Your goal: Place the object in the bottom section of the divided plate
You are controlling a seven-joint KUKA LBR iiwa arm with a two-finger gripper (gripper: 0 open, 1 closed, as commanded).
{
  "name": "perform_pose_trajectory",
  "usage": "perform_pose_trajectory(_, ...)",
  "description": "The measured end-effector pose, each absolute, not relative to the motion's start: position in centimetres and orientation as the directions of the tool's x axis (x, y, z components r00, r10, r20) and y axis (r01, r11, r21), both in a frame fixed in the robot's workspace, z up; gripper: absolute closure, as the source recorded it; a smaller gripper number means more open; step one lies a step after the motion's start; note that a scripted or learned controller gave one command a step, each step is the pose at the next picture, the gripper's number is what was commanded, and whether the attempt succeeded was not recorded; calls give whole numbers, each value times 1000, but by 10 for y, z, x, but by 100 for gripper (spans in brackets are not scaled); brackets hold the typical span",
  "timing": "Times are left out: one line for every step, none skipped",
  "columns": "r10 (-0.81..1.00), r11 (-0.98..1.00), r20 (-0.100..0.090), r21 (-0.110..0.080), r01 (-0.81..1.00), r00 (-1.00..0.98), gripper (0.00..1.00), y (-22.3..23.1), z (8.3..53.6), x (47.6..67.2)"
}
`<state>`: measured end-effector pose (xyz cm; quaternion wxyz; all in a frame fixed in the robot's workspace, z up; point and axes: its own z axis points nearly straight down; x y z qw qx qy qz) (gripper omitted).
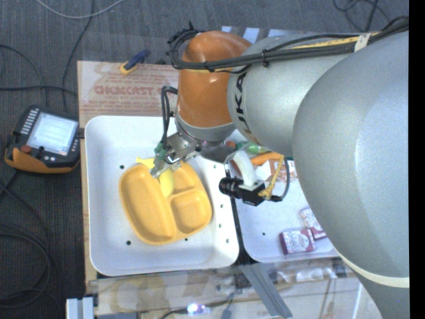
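A: Camera view, item one: left bin (106,244), white, shallow. Contents?

B: One divided plate (165,202), yellow, lying flat near the bin's middle. A large section on its left, two smaller sections on its right, one above the other. All three sections look bare.

A: Item two: the arm.

B: Grey, with an orange band (207,78), reaching in over both bins. The gripper (161,163) sits low at the plate's upper edge, touching or just above it. Whether the fingers are spread or pressed together, I cannot tell; they are too small and too dark against the plate.

A: Item three: the object to be placed.

B: A flat yellow piece (145,161) shows just beside the gripper, on the bin floor at the plate's upper rim. It may be the object; I cannot say it is gripped.

A: Right bin (265,248)?

B: Small packets (297,240) near its lower edge, an orange item (267,158) higher up.

A: Progress?

B: Judged unfinished. Nothing lies in the bottom section; a secure pick and the placing both remain.
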<state>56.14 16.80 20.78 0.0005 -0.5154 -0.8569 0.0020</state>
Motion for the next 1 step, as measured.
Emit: perform_pose_trajectory(821,571,-2,-3,821,-571,100,172,230,546)
